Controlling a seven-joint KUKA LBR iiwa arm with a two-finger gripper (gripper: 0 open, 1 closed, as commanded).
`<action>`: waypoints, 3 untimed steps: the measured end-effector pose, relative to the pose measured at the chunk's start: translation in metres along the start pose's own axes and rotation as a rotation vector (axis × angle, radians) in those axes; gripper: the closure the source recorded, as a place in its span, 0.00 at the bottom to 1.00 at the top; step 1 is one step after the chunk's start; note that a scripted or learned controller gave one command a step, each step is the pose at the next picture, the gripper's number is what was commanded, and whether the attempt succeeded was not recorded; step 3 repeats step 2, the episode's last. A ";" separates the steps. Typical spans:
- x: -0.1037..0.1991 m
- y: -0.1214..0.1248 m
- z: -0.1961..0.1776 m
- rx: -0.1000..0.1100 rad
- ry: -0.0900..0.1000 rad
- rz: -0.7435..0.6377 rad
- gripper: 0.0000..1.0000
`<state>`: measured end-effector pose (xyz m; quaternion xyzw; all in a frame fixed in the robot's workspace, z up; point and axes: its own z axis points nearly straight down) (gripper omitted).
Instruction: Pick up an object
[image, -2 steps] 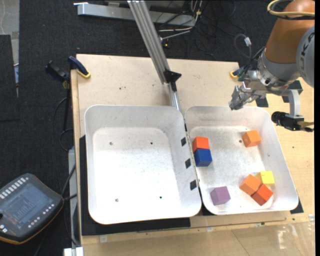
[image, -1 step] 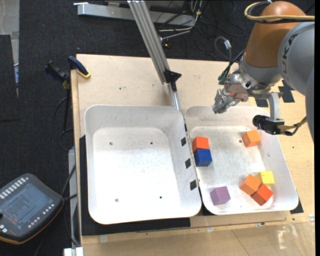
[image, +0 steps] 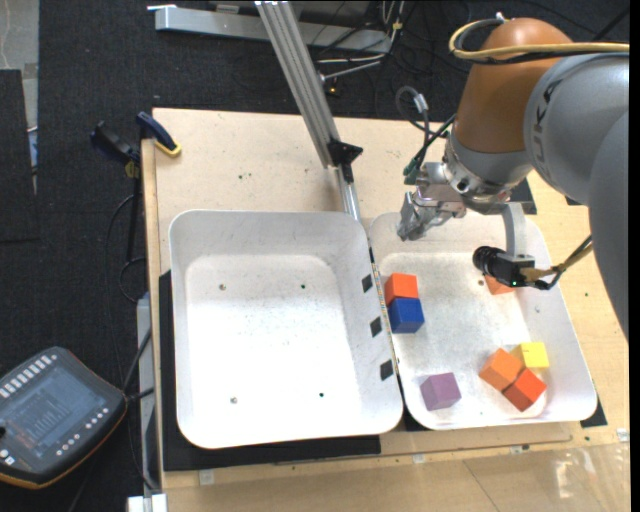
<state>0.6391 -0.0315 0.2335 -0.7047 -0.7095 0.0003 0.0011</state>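
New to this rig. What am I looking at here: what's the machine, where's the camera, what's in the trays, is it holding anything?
One camera, fixed above a bench and looking down at a slant. The big grey machine with the orange band, coming in from the right, is a robot arm. Its grasping end, a two-finger pincer, hangs over the far edge of the right bin; nothing shows between its fingers, so it holds nothing that I can see.

Two shallow white bins sit side by side. The left bin shows just dark specks. The right bin holds small blocks: an orange block touching a blue block, a purple block, and near the corner a cluster of an orange cube, a red cube and a yellow cube. Its job is to pick up one object. A handheld control pad lies at lower left.
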 end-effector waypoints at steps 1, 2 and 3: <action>0.058 -0.017 -0.009 -0.001 0.001 -0.002 1.00; 0.108 -0.031 0.004 0.001 0.000 -0.001 1.00; 0.108 -0.031 0.004 0.001 0.000 -0.001 1.00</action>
